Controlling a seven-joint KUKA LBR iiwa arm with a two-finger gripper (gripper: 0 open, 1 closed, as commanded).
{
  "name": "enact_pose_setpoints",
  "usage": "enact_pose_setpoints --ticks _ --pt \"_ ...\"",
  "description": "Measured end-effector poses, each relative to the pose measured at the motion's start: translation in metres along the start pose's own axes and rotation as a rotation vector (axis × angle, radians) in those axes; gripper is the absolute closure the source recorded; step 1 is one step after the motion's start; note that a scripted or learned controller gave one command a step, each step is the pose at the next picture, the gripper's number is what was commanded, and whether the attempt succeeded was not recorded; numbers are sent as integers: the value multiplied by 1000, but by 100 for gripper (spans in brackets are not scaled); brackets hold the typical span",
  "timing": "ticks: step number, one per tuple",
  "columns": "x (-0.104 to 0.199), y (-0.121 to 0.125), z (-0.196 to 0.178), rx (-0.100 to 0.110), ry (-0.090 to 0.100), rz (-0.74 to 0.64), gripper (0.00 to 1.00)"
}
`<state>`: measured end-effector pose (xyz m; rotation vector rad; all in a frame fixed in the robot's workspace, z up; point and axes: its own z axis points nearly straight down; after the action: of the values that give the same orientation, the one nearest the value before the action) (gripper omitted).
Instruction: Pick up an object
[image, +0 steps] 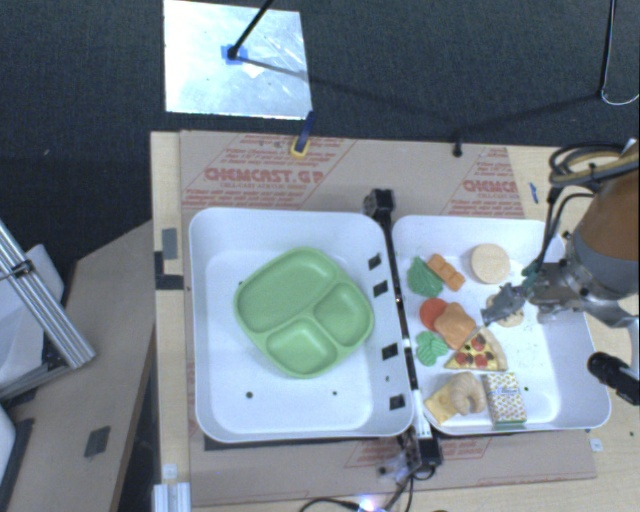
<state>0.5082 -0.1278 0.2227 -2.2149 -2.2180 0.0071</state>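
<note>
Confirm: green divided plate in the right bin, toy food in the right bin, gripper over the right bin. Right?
Not quite. The camera view shows the green divided plate in the left bin, alone. The toy food is in the right bin, and the gripper is over that bin.

Looking down at a slant on a dark, speckled carpet floor, which fills the top and left. A shiny silver sheet lies flat on it near the top, catching a bright glare, with a thin dark rod crossing it to a blue fitting. Below sits the bench top, a brown board printed with red lettering. A pale tan surface juts in at lower left, with slanted aluminium rails across it. At top right, a thin metal loop stands against the carpet. Light is even and soft.
</note>
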Motion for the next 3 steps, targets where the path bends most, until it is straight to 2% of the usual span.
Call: enact_pose_setpoints --ticks 1,2,3 --pt "0 2 -4 -9 -2 -2 0" --pt "10 7 49 -5 -1 -1 0" --pt "3 6 94 -6 -1 1 0"
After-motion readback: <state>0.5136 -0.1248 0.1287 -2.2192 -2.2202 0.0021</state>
